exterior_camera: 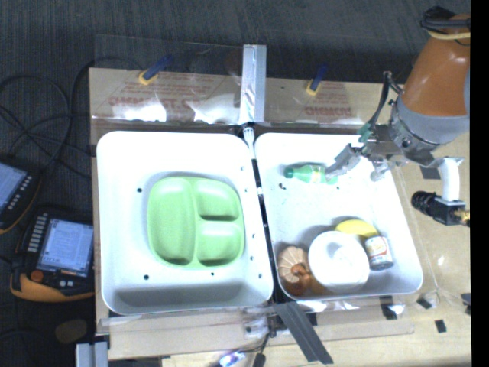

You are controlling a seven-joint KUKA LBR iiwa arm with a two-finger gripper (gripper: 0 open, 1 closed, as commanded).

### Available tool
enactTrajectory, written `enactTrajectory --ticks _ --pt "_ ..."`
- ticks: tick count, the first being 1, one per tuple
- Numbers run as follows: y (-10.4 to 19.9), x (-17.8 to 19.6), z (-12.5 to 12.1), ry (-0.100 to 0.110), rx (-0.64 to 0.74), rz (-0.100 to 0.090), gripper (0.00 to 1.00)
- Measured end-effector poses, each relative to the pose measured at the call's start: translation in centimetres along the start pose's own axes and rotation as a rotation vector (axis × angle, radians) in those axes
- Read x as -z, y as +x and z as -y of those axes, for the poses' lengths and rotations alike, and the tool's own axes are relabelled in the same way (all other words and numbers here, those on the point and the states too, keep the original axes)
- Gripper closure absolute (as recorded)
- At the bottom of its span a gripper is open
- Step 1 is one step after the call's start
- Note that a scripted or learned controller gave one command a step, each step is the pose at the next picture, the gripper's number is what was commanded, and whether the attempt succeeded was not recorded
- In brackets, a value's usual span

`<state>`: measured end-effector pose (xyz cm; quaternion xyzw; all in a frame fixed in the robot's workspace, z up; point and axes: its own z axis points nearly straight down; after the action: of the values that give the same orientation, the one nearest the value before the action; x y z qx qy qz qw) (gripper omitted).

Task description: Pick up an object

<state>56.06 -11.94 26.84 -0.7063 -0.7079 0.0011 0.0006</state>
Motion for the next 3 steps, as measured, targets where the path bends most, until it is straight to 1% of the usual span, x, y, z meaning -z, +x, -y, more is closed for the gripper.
enactTrajectory --ticks 1,2,3 --pt "-2.8 -3.5 2.9 -0.001 0.062 0.000 0.00" --pt "-1.7 -14.8 5.9 0.001 -0.073 -0.001 0.00" --pt "-3.4 -7.8 5.0 0.001 -0.180 0.000 0.00"
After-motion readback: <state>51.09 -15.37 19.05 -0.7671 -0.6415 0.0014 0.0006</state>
